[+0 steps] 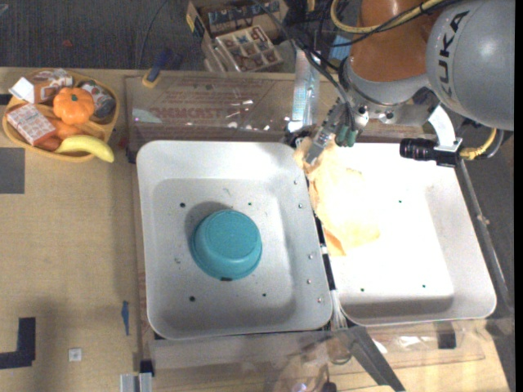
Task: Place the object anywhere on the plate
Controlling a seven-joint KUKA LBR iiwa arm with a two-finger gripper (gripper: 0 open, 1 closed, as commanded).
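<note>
Claw (315,147) hangs over pale orange object (347,207), right bin (425,292).

I see two white bins: left bin (163,178), right bin (425,243). Teal plate (227,243) sits inside the left bin, solid colour, no pattern. Pale yellow-orange cloth-like object (347,211) is just right of that bin's right wall, washed out against the white. Arm (474,47) is grey with an orange band (392,15), above the right bin. Far left of the left bin: basket (49,117) with an orange pumpkin (73,104) and a yellow banana (86,146). Bench (65,260) is tan wood.
</note>
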